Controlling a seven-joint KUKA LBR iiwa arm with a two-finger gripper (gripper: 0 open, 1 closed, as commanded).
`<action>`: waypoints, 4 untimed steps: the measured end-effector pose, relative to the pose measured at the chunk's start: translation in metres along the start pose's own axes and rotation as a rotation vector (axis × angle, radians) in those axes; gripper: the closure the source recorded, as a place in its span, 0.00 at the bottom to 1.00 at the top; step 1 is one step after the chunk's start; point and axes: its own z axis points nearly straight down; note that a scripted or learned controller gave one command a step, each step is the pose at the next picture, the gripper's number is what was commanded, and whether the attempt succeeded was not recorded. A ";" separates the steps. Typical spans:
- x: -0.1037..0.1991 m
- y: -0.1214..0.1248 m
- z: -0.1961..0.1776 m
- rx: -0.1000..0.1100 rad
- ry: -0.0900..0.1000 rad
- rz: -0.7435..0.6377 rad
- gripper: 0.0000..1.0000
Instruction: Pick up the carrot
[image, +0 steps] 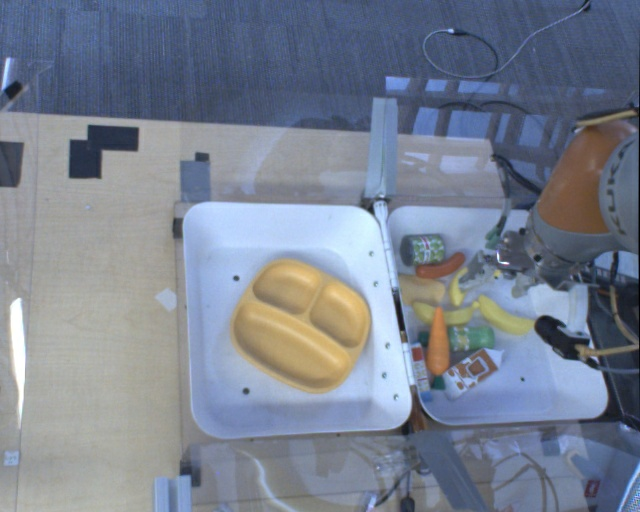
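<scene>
The orange carrot lies in the right bin, near its left wall, pointing up and down in the view. It rests among a green bottle and yellow bananas. My gripper hangs above the bin's upper middle, up and to the right of the carrot and apart from it. Its fingers stand open with nothing between them.
The right bin also holds a green can, a red sausage, a pale yellow piece and a small carton. In the left bin lies a yellow divided tray. A metal divider stands behind the bins.
</scene>
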 end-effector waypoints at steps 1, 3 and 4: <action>0.040 0.041 0.042 -0.008 0.000 -0.025 0.00; 0.209 -0.056 -0.054 0.002 0.000 0.061 0.00; 0.315 -0.059 0.035 -0.025 0.008 -0.075 0.00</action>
